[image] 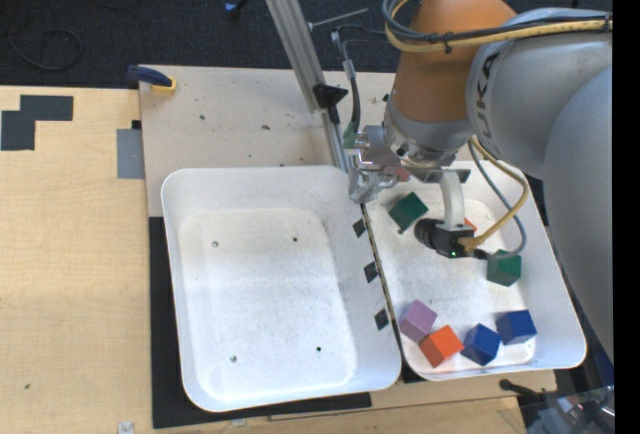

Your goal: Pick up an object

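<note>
My gripper (368,184), opening not discernible, hangs just beside the cube bin's (441,284) wall; risk: striking it, missing the dark green cube (407,211).

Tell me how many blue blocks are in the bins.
2, both at the near end of the right bin: one blue block beside the orange block, the other just right of it. The arm may hide more.

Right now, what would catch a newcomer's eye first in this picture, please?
The grey arm with its orange band looms over the far end of the right bin. Along that bin's near edge cluster a purple block, an orange block and two blue blocks; two green blocks lie farther back.
</note>
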Controlling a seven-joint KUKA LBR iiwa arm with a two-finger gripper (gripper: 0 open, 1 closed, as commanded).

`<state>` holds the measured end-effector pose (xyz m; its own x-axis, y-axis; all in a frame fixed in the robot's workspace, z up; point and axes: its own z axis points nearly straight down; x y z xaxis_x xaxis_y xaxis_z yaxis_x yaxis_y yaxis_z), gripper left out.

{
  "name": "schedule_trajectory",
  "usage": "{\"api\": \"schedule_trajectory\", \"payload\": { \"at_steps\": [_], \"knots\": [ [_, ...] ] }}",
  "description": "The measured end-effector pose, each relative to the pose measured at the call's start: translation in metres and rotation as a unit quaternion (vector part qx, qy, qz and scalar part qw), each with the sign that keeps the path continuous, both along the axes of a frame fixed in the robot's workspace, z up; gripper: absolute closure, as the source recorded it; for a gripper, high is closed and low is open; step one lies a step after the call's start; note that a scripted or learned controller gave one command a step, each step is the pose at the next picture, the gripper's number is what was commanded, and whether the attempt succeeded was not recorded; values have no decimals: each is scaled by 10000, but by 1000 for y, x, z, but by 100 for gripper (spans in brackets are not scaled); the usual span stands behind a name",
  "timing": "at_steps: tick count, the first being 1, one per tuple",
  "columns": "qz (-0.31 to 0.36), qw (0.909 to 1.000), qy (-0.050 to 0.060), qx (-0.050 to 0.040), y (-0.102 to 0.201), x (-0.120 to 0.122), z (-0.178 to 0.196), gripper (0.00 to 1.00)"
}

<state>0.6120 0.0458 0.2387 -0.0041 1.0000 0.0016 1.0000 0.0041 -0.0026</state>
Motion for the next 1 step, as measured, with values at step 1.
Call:
{"api": "schedule_trajectory", "payload": {
  "at_steps": [1],
  "knots": [
    [3, 10000, 11, 0, 46, -13, 1, 100]
  ]
}}
